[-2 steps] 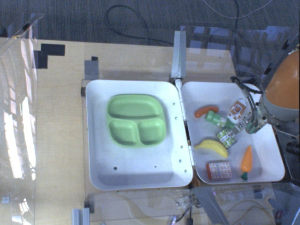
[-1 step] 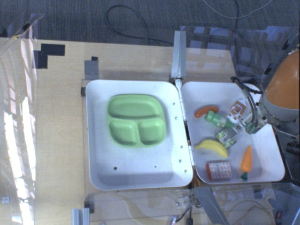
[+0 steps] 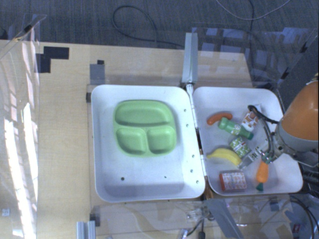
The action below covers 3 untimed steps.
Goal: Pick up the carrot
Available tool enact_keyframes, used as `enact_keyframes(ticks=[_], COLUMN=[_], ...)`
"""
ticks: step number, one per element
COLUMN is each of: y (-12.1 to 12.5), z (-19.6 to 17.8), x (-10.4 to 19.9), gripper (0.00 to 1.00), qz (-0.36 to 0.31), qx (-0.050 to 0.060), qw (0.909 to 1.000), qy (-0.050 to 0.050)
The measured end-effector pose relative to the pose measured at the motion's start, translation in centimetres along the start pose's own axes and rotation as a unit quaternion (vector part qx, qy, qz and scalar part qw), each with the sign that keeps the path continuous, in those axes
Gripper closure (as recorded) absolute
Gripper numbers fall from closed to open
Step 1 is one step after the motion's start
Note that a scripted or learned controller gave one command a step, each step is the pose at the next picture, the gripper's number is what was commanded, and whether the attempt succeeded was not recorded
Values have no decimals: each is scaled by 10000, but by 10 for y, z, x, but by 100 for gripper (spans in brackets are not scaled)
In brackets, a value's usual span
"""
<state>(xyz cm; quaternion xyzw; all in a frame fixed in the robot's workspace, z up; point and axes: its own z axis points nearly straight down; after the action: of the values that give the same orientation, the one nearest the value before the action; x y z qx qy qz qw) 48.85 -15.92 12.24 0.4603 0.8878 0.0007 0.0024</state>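
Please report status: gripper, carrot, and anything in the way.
Gripper low in right bin, just above carrot; grip unclear. Carrot lies near bin's front edge. Banana and red box close on its left.

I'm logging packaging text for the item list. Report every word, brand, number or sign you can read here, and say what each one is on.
No text can be read in this view.
Red box: patterned print, too blurred to read.
Small carton: green and white label, too small to read.
Green bottle: label marks, illegible.
Carton near the bottle: coloured print, illegible.
Black tape marks on the bench: shapes, not letters.
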Motion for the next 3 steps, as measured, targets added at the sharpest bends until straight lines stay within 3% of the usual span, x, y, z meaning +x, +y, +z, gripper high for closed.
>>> enact_keyframes(ticks=[1, 2, 3], y=[-25, -21, 7], z=[32, 19, -52], x=[-40, -41, 8], gripper=[0, 100, 100], qz=[-136, -150, -244], qx=[-25, -57, -13], qw=[9999, 9999, 9997], qy=[-28, -54, -15])
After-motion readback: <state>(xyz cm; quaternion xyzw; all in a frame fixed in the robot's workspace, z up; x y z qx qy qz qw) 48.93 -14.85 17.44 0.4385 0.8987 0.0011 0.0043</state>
